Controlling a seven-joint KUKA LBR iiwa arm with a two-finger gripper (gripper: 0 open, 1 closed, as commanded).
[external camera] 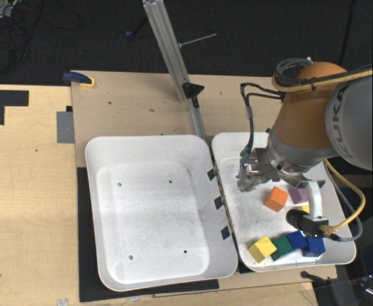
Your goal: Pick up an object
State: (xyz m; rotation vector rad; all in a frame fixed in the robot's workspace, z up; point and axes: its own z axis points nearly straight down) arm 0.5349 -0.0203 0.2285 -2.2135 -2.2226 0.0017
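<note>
Hand (pixel 248 178), its grip state impossible to tell, hovers low in the right bin (pixel 237 146) beside the orange block (pixel 276 198), apparently approaching; next it needs centering over that block.

— What do we see of the arm (pixel 339 123) itself?

— We see a thick, rounded grey body with a broad orange band (pixel 304 110) above the wrist. On the grey shell at the right we make out part of large dark lettering.

— And the cabling?

— We count black cables (pixel 256 97) looping off the top of the orange section and running down toward the wrist, and a yellowish hose (pixel 355 199) curving along the lower right side.

— The end of it?

— We see the gripper (pixel 250 174) as a compact silver-grey metal block with small dark details; its finer parts are too small for us to tell.
</note>
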